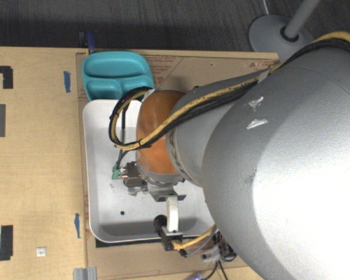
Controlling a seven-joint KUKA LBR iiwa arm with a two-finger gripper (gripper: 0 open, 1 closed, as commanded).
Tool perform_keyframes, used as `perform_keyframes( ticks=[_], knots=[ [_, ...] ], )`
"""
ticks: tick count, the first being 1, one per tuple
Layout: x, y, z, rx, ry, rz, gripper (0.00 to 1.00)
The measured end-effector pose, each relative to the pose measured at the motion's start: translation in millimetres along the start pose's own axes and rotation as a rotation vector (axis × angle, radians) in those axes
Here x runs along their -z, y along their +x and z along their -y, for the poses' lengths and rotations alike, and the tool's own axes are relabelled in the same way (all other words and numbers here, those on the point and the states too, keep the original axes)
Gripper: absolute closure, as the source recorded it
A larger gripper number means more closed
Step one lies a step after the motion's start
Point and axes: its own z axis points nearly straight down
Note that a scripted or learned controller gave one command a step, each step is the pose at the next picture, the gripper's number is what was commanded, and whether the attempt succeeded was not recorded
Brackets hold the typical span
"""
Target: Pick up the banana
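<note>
My grey arm with its orange band (pixel 157 134) reaches in from the right and hangs over the white bin (pixel 99 156). It covers most of the bin's floor. The gripper (pixel 158 186) sits below the orange band, pointing down into the bin's middle, and I see it mostly from behind its mount. A white bracket (pixel 172 213) and black cables stick out from the wrist toward the bin's near rim. The arm hides whatever lies beneath the gripper.
A teal tray (pixel 116 76) rests at the bin's far end. Flat cardboard bench (pixel 35 156) with black marks spreads to the left. A grey stand base (pixel 277 32) stands beyond the bench at the upper right. A small dark speck (pixel 122 213) lies on the bin floor.
</note>
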Motion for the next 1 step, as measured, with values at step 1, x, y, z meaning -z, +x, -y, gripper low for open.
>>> perform_keyframes(
  ticks=[1],
  knots=[
    [9.8,0.4,-0.5,0.0,-0.001,0.0,1.0]
  ],
)
